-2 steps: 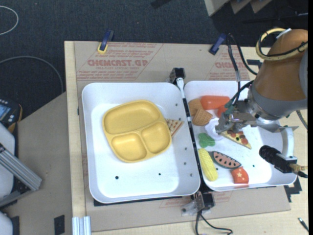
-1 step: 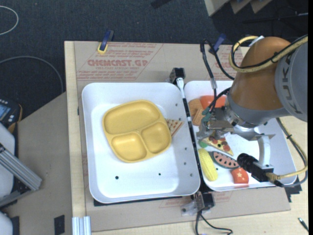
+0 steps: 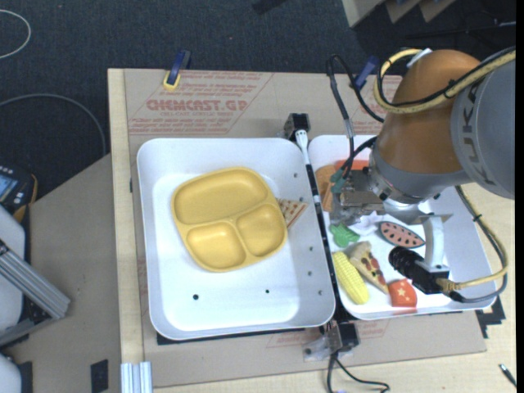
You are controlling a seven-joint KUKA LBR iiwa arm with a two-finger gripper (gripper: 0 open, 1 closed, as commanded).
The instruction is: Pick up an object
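My gripper is low in the right bin, at its left side, under the bulky orange and grey wrist. Right below it lie a green toy and a white piece. A watermelon slice lies just to the gripper's right. Toward the front of the bin are a corn cob, a brown and yellow toy and a red tomato. An orange toy shows behind the gripper, partly hidden by it.
The left bin holds a yellow divided plate and a small waffle-like piece by its right wall. A black divider rail separates the two bins. The arm covers the right bin's back half.
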